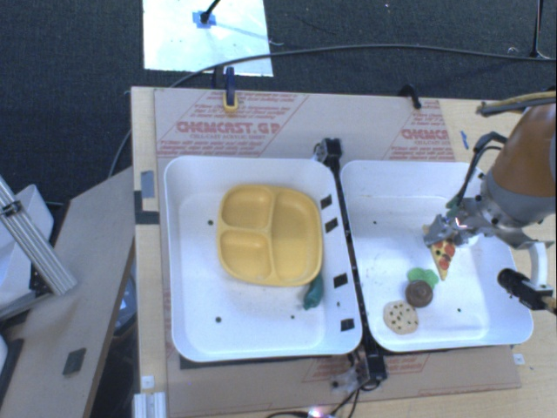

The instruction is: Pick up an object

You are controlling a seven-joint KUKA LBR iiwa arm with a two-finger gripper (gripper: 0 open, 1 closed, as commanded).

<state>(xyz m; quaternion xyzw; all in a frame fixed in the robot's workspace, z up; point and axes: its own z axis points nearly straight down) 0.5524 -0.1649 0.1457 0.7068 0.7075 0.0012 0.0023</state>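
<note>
The arm enters from the right and positions the end effector (pixel 448 227) over the right bin (pixel 383 190), directly above the pizza-slice toy (pixel 444 257). The toy's upper end meets the metallic tip of the end effector; the toy lies against the bin floor or hangs just above it, and the view does not settle which. Whether the end effector is open or closed on anything cannot be determined from this angle. Three other candidates are nearby: a green piece (pixel 424 276) touching a brown round piece (pixel 419 294), and a chocolate-chip cookie (pixel 400 317) just beside them toward the front wall. The left bin (pixel 187 233) contains a yellow divided plate (pixel 268 234) and a teal object (pixel 313 292) at its front corner. The step in hand appears to be the grasp attempt on the pizza slice. The next move calls for confirmed closure on the slice, then a straight vertical lift clear of the bin.
</note>
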